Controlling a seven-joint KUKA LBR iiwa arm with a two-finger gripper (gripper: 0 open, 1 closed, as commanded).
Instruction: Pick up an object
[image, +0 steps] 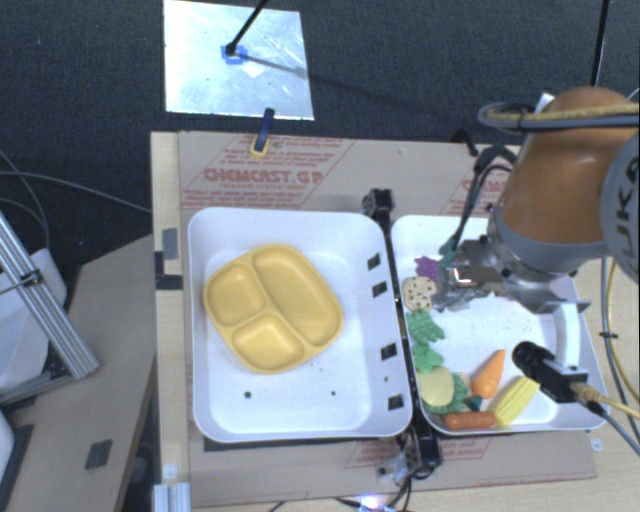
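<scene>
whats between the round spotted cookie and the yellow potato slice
In the camera view, a green leafy lettuce toy lies between the round spotted cookie and yellow potato slice.

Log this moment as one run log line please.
arm: over right bin | gripper: beside purple toy | carrot, corn: untouched | yellow tray: left bin

arm cut off at right edge, covering right bin's far corner

Both white bins look like smooth, slightly glossy plastic. The yellow divided tray is matt plastic; the surface is brown printed cardboard.
</scene>
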